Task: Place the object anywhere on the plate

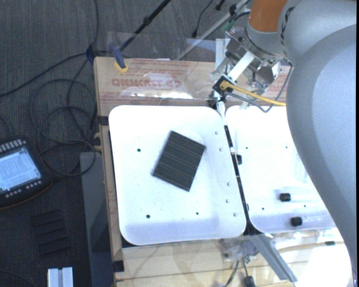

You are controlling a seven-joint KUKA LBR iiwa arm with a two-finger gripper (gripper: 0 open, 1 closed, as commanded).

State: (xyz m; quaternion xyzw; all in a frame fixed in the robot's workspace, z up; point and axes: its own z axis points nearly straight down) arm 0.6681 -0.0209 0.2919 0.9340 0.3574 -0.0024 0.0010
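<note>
Dark ribbed slab (179, 160) lies flat in the left bin (121, 178), a bit right of the bin's middle, turned at a slant so that its long sides run from upper right to lower left in the camera view. Nothing touches it, and white floor shows on all four sides. The gap is narrowest toward the bin's right wall and widest toward the left wall and the near edge. The gripper (260, 73) hangs at the far side of the bench, over the far left corner of the right bin (263, 160), close to where the two bin rims meet. It is well apart from the slab, which sits down and left of it with the shared rim between them. Jaw state: cannot tell, the view is too cluttered at the wrist; nothing can be seen held there. The grey arm (323, 100) with its orange band (269, 5) comes in from the right and covers much of the right bin. Two small black pieces (284, 196) sit near each other on that bin's floor, close to its near edge — too small to identify. A brown board (149, 79) lies behind the bins along their far edge. Off the bench on the left, a handheld control pendant (12, 171) lies on the dark floor among loose cables (60, 130).
</note>
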